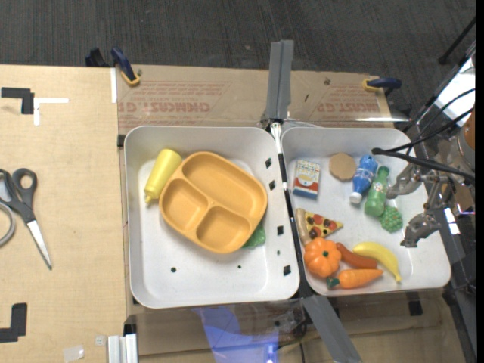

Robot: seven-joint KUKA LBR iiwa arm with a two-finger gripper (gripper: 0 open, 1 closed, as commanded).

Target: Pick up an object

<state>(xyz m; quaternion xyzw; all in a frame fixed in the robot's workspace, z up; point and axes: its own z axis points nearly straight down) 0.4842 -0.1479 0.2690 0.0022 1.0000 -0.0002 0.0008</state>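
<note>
The right bin [427,278] holds several toy foods: a small carton [307,178], a brown cookie [342,165], a blue bottle [363,178], a green bottle [376,195], a bumpy green piece [391,219], a pizza slice [318,224], a pumpkin [323,257], a banana [382,257] and a carrot [355,278]. My gripper [409,209] hangs over that bin's right side, just right of the bumpy green piece. It is open, with nothing between its fingers.
In the left bin [151,278] lie a yellow divided plate [213,200], a yellow bottle [162,174] and a green item [257,237] partly under the plate. Scissors [26,210] rest on the wooden board at far left. Cables run beside the arm at right.
</note>
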